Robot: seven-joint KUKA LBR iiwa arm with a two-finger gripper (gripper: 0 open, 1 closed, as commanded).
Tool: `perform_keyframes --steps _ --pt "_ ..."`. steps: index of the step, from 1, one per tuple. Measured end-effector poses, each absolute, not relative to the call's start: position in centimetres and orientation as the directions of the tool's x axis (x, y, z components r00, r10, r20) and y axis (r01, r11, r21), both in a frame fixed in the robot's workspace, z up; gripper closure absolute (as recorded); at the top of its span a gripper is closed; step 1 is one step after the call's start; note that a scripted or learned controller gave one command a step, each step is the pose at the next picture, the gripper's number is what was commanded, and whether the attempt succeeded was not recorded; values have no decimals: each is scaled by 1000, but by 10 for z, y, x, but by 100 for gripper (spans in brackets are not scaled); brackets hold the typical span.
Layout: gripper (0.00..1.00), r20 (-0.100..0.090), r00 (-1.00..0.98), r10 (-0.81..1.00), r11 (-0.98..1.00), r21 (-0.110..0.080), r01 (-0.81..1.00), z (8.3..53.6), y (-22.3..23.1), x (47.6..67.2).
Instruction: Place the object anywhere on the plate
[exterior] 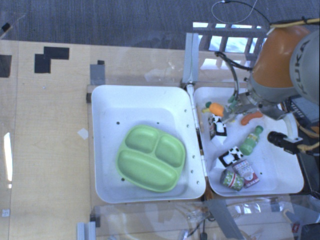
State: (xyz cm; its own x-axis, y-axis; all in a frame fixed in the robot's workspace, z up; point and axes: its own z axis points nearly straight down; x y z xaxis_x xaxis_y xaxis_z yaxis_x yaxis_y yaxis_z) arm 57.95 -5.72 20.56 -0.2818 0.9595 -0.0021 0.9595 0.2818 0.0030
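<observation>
From my station I see the green divided plate (151, 157) lying in the left bin (107, 134), toward the lower centre of the frame, with nothing resting in its three compartments. The right bin (285, 176) holds the clutter: a small orange piece (216, 108) near its upper left corner, a black-and-white toy (217, 126) just below that, a red-orange sausage-shaped piece (251, 117) to the right, a green bottle (251, 140) lying tilted in the middle, a second black-and-white piece (230, 156) below it, and a green can (231, 179) touching a red-and-white packet (246, 173) near the bin's lower edge. The arm (282, 54) comes in from the upper right, and its gripper (235, 106) sits low over the upper part of the right bin, between the orange piece and the sausage-shaped piece. Whether that claw is released or clenched I cannot tell from here; the wrist hardware hides it. No object lies on the plate.
</observation>
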Motion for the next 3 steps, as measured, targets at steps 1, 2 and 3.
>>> perform_keyframes --steps 1,2,3 --pt "100 -1 -242 970 242 0 970 182 12 526" --pt "100 -1 -580 815 580 4 815 183 99 529" --pt "0 -1 -580 815 580 3 815 183 99 529"
